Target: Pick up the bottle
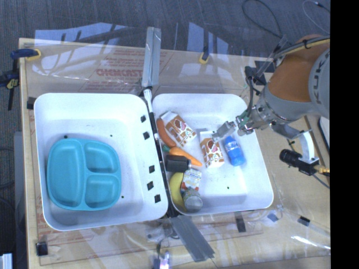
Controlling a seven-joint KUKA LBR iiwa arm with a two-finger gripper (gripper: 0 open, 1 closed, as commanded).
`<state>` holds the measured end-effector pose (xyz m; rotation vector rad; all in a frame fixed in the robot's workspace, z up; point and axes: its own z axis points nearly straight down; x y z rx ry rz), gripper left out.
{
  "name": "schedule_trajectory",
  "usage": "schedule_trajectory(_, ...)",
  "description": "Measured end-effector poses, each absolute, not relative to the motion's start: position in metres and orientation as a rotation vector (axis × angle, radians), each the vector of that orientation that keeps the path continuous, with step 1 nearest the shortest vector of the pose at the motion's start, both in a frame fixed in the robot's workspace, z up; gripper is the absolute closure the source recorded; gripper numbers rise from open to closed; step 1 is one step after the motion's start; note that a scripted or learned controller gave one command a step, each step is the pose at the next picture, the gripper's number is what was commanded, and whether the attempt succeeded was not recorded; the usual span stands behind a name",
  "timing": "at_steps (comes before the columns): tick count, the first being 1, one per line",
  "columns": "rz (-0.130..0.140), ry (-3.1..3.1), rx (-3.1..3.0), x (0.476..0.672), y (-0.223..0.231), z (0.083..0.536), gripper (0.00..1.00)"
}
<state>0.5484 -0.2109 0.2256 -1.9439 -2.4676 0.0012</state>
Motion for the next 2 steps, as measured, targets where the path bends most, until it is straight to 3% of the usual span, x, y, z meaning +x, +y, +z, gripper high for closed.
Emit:
schedule_trajectory(1,0.001,-2.568,-1.813,0.569,-0.185,0.229,0.0)
schedule_trajectory(2,0.002,-2.38,-2.049,0.59,-0.178,0.279,0.0)
